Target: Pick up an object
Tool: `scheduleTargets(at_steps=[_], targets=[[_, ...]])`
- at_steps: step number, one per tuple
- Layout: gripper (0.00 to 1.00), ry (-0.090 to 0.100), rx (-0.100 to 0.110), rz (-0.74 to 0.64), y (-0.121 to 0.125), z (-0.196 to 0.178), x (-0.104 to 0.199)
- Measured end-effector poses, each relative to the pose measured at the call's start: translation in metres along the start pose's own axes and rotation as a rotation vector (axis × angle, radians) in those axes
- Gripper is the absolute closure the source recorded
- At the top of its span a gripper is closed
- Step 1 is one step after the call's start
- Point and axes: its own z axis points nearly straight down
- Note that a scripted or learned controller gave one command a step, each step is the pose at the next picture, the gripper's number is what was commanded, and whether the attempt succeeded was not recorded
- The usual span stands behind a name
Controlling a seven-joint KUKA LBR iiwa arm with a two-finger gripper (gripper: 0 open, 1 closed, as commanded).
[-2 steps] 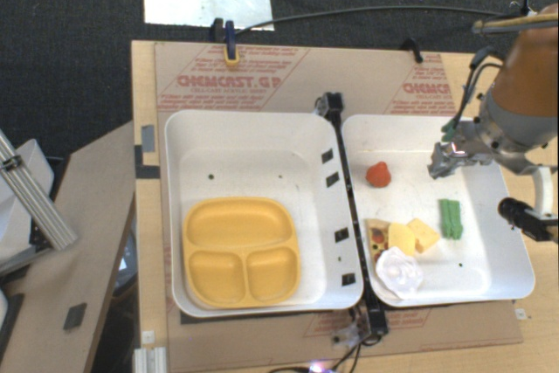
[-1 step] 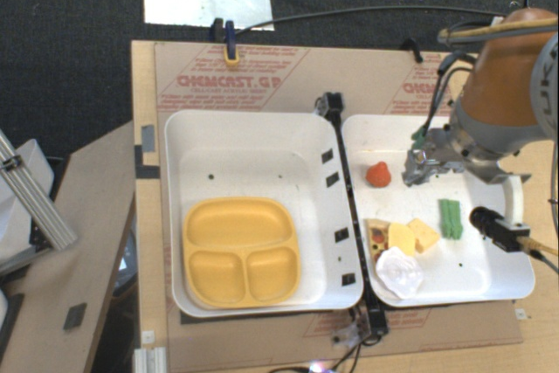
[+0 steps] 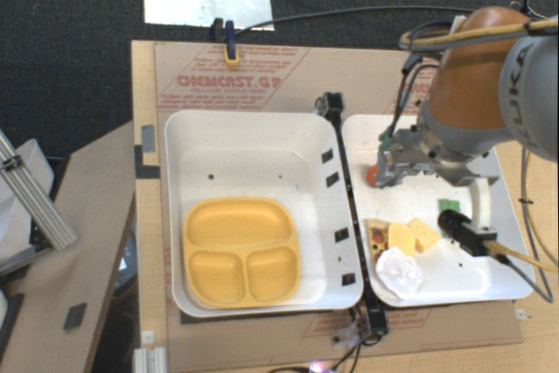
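My gripper [image 3: 385,170] is down in the right bin [image 3: 489,279], near its left wall. A small orange-red object [image 3: 371,177] lies right at the gripper's tip, partly hidden by it. Closer to the front of this bin lie two pale yellow blocks [image 3: 414,237], a crumpled white object [image 3: 398,270], a small brown patterned piece [image 3: 377,235] and a small green object [image 3: 449,205]. Whether anything is gripped is hidden by the wrist.
The left bin [image 3: 253,135] holds a yellow divided tray [image 3: 242,251] at its front. A black divider with clips [image 3: 341,188] runs between the bins. The arm's grey and orange body [image 3: 480,74] hangs over the back of the right bin.
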Motion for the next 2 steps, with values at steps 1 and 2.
scheduleTargets(at_steps=[1, 2], targets=[[1.0, 0.0, 0.0, 0.0, 0.007, 0.008, 0.056], [1.0, 0.0, 0.0, 0.0, 0.01, 0.008, 0.11]])
